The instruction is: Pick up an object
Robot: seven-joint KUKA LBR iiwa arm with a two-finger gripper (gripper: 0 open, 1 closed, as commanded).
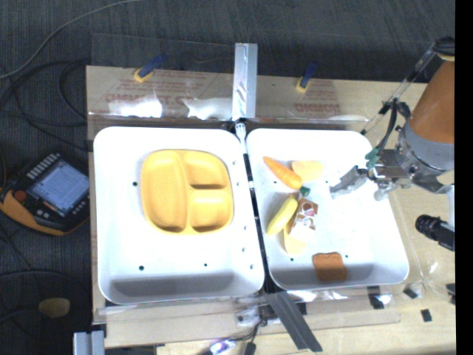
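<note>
Objects for the pick lie in the right bin (384,250) of two shallow white bins set side by side on the counter (100,80). From the single overhead camera, looking down at a slant, we see a small cluster near that bin's left-centre: a carrot (281,171) at the top, a pale yellow piece (309,170) touching it on the right, a banana (281,216) below, and a small printed packet (306,211) just beside the banana. A brown block (329,265) sits apart, near the bin's front wall.

In the left bin (111,265) rests a yellow divided tray (185,191).

Our arm (436,117), grey with an orange band, reaches in from the right. Its tool (347,185) hangs over the right half of the right bin, near the cluster but apart from it. Nothing sits between its fingers. We cannot tell whether they stand apart or together, as they appear too small and blurred.

We judge the task barely begun: every item lies in the bin, none lifted. Left to do is choosing one, descending onto it, closing, and raising it.
</note>
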